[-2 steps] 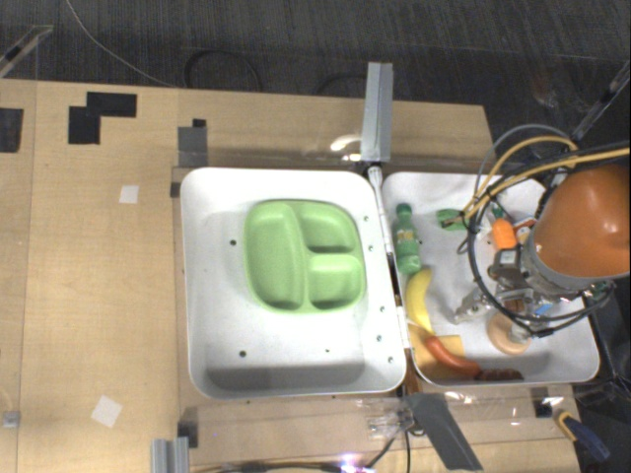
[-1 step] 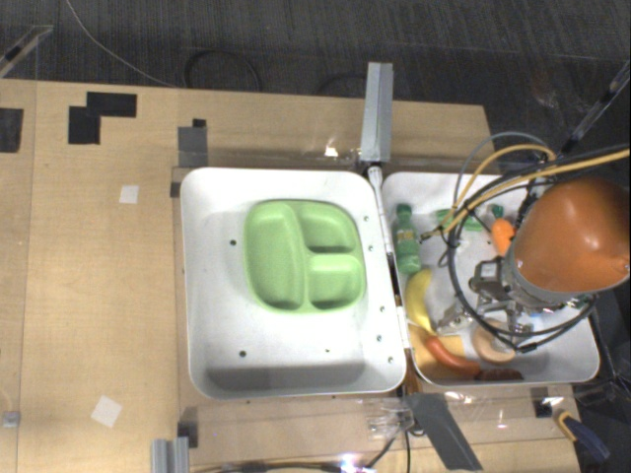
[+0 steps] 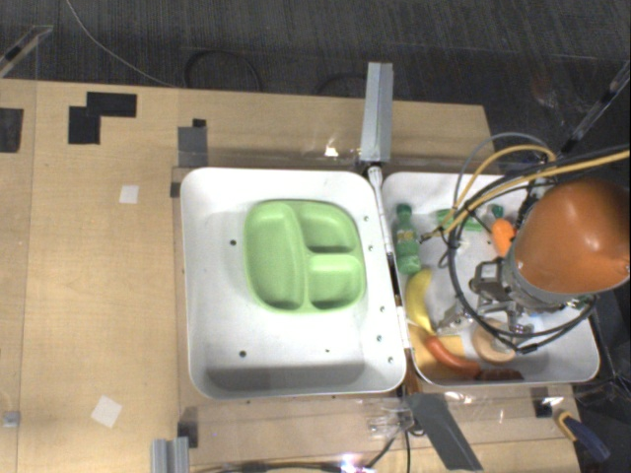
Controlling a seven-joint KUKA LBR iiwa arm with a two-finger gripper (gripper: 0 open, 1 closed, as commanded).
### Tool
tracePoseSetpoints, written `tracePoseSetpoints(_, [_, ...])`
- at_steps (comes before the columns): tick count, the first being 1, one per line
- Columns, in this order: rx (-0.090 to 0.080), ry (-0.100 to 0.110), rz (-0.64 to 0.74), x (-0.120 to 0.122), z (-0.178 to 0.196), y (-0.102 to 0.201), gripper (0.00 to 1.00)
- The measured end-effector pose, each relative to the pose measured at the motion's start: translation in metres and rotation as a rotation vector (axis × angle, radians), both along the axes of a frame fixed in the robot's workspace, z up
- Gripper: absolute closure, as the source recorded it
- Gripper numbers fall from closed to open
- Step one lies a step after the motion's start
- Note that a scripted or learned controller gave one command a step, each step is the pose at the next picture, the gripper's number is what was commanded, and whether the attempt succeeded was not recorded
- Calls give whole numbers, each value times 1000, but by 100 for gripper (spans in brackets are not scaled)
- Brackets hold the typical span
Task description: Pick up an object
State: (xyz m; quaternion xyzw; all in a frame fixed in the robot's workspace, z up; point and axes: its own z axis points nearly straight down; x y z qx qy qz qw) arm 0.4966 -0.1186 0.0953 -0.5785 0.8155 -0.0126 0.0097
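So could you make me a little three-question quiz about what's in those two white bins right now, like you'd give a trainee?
1. True or false: the green divided plate lies in the left bin.
2. Multiple choice: where is the arm hanging? A) over the left bin B) over the right bin C) over the bare bench
3. Fill in: against the right bin's left wall, the green bottle lies just above a yellow ____.

Key: 1 true. 2 B. 3 banana.
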Motion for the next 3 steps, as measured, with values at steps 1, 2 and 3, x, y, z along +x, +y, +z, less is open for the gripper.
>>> tracePoseSetpoints(1, [5, 2, 26, -1, -1, -5, 0])
tracePoseSetpoints(2, [-5, 9, 437, 114, 0, -13, 0])
tracePoseSetpoints(3, [-5, 6, 337, 96, 1, 11, 0])
